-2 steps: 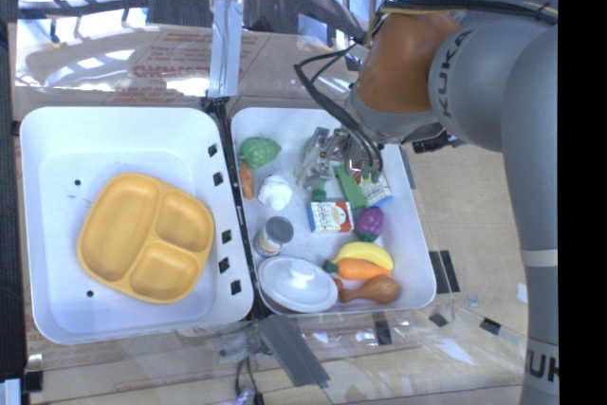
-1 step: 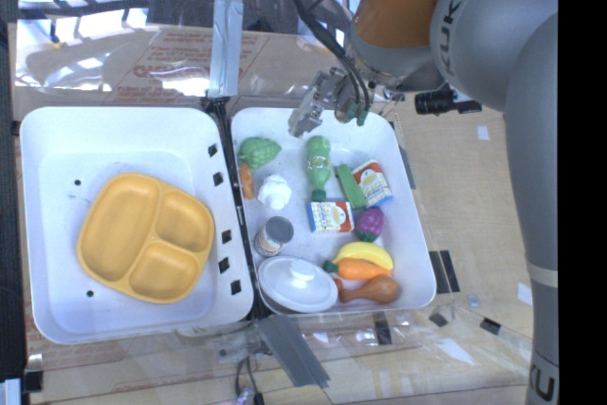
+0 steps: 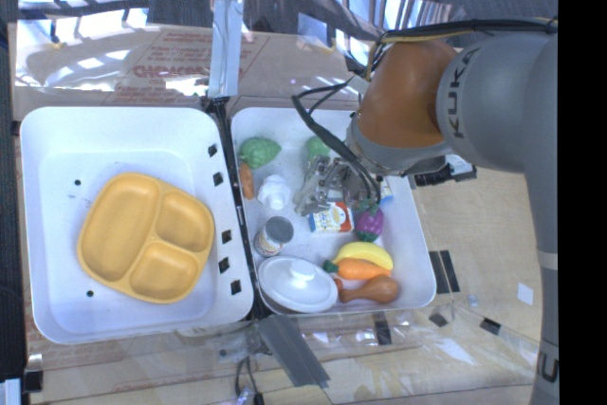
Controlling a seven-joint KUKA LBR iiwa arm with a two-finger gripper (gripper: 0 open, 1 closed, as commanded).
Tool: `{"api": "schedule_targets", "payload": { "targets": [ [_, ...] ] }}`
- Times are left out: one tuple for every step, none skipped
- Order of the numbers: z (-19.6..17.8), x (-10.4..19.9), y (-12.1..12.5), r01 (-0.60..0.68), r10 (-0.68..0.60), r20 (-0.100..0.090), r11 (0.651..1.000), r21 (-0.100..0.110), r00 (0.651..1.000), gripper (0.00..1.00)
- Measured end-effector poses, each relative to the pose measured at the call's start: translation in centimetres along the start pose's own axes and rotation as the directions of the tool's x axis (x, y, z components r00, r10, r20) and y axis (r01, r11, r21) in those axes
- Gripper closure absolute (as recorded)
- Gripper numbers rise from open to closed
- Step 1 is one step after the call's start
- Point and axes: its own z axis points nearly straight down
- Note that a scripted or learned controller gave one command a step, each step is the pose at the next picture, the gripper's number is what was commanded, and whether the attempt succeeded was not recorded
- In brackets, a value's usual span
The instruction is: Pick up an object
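Glossy yellow plastic tray

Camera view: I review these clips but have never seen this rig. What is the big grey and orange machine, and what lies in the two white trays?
One fixed camera looks down at a slant. The grey robot arm with an orange band reaches in from the right; its metal pincer hangs over the right white bin, above a small white carton. That bin holds toy food: a yellow banana, an orange carrot, a green leafy piece, plus a white bowl. The left white bin holds a yellow divided plastic plate. I cannot tell whether anything is held.
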Motion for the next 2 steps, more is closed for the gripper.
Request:
{"api": "schedule_targets", "payload": {
  "targets": [
    [-6.3, -3.4, 0.7, -0.073, 0.073, 0.01, 0.997, -0.001, 0.997, 1.0],
    [-8.2, -6.5, -2.6, -0.257, 0.257, 0.009, 0.966, -0.002, 0.966, 1.0]
  ]
}}
